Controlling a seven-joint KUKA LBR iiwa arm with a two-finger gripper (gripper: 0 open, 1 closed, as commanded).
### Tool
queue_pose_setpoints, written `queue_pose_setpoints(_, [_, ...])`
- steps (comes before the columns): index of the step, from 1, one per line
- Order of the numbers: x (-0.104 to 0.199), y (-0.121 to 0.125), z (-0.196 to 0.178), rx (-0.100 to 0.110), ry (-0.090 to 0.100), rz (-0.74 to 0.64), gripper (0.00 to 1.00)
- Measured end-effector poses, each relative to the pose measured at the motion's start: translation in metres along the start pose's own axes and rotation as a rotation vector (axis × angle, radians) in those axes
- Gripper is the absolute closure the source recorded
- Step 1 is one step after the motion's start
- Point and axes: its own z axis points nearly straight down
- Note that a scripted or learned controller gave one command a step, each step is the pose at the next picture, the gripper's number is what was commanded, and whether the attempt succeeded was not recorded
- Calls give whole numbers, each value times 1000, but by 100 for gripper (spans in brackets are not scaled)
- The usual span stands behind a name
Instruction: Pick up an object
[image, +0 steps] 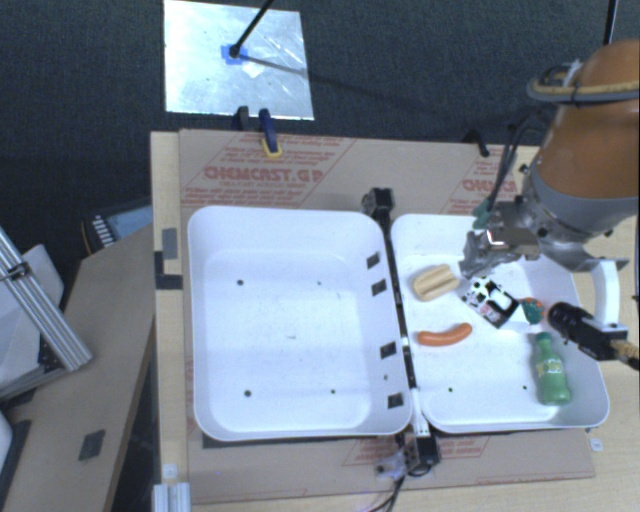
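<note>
Right white bin, claw beside bread roll, grip state unclear

Left bin floor open, right bin crowded by bun, sausage, green bottle, arm overhead

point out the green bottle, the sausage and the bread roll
green bottle (549, 374), camera view, on the middle of its body
sausage (443, 336), camera view, on its middle
bread roll (434, 281), camera view, on its top face

Even, bright overhead light; white bins glare slightly; picture soft, grainy.
</note>
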Motion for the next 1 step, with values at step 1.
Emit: queue_pose_setpoints(1, [70, 5, -44, 4, -1, 4, 100])
